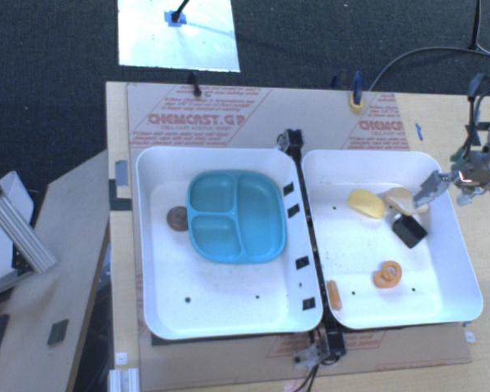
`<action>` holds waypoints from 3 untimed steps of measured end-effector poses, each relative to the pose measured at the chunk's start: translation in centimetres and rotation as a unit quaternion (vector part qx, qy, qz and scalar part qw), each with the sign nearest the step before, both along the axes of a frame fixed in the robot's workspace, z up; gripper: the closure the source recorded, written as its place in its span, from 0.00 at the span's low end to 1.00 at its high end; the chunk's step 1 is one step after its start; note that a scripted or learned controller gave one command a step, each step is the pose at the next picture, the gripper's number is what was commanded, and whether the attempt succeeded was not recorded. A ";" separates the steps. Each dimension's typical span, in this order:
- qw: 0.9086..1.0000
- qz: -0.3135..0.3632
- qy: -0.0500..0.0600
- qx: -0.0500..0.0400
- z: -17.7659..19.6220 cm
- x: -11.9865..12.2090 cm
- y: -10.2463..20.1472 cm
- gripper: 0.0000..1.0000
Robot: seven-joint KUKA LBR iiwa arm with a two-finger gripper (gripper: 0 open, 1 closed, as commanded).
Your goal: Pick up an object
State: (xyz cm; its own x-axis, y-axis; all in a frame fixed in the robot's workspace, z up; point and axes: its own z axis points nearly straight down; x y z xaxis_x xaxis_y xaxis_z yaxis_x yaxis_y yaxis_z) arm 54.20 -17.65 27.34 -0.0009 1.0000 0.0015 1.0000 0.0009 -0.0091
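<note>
The fixed overhead camera looks down at a slant on two shallow white bins side by side on a pale bench. The left bin [159, 300] carries a sky-blue plastic plate with three compartments [235, 216], which takes up most of its floor, and a small round brownish disc [177, 218] lies just beside the plate's left edge.

The right bin [441, 300] holds the loose pieces that suit the picking task. A yellow rounded lump like a toy lemon [366, 203] sits toward the upper middle of that bin, and a pale tan rounded piece [398, 198] lies just beside it on the right. Below these, a small black block [409, 231] rests tilted on the floor. An orange ring-shaped toy [387, 274] lies well apart toward the near side, and a short orange stick [334, 294] rests against the bin's left wall.

The grey gripper [433, 188] reaches in over the right rim of that bin, close above the tan piece and the black block. Nothing can be seen between its tips, and whether they are spread or closed cannot be told at this scale. Its place suggests that one of these two pieces is the intended target, probably because they lie nearest the side from which the arm enters. The pick appears not yet done.
</note>
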 end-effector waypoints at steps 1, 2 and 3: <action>1.000 0.002 -0.006 -0.001 0.6 0.2 0.1 0.00; 1.000 0.001 -0.005 -0.001 -4.4 1.2 0.5 0.00; 1.000 0.000 -0.005 -0.001 -8.9 0.8 -0.3 0.00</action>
